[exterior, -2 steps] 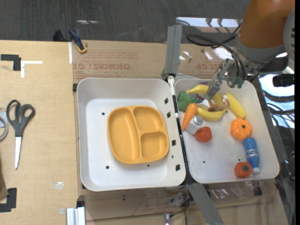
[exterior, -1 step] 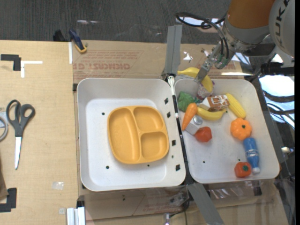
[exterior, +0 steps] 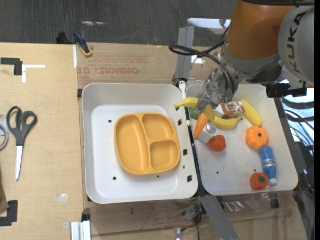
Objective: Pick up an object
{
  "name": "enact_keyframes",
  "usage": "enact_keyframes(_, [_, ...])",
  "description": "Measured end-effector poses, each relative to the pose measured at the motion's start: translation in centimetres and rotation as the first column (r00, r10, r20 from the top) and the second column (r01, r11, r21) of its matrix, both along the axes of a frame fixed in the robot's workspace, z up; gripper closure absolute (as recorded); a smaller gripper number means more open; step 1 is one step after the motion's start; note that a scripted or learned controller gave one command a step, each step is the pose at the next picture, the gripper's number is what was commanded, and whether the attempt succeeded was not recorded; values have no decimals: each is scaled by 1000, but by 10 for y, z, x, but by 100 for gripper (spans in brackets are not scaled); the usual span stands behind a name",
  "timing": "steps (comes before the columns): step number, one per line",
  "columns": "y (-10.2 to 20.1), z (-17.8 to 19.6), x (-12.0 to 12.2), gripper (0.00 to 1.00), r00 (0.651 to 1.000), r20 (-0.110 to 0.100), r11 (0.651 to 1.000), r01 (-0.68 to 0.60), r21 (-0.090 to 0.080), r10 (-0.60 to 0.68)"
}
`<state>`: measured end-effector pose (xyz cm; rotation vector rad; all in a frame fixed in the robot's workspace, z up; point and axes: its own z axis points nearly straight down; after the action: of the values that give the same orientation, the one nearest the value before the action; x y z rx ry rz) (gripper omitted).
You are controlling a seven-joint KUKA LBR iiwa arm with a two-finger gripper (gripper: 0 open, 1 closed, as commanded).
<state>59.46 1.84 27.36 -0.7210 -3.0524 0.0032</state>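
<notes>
A pale wooden bench (exterior: pixel 40 149) fills the left of the frame, with scissors (exterior: pixel 20 134) at its left edge and brown cardboard (exterior: pixel 125 66) behind the bins. The left bin (exterior: pixel 92 149) holds a yellow divided tray (exterior: pixel 147 143). The right bin (exterior: pixel 235 176) holds a carrot (exterior: pixel 200 126), bananas (exterior: pixel 227 122), a snack packet (exterior: pixel 232 109), corn (exterior: pixel 251 113), a red tomato (exterior: pixel 217 143), a small pumpkin (exterior: pixel 257 137), and a blue bottle (exterior: pixel 268 162). The gripper (exterior: pixel 212 100) sits low over the carrot and bananas at upper centre; whether it is parted or clenched cannot be told.
</notes>
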Motion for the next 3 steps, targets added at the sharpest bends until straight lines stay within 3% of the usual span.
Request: enact_keyframes(3, [-1,17,4,100,1000,-11,1000,-4,-5,4])
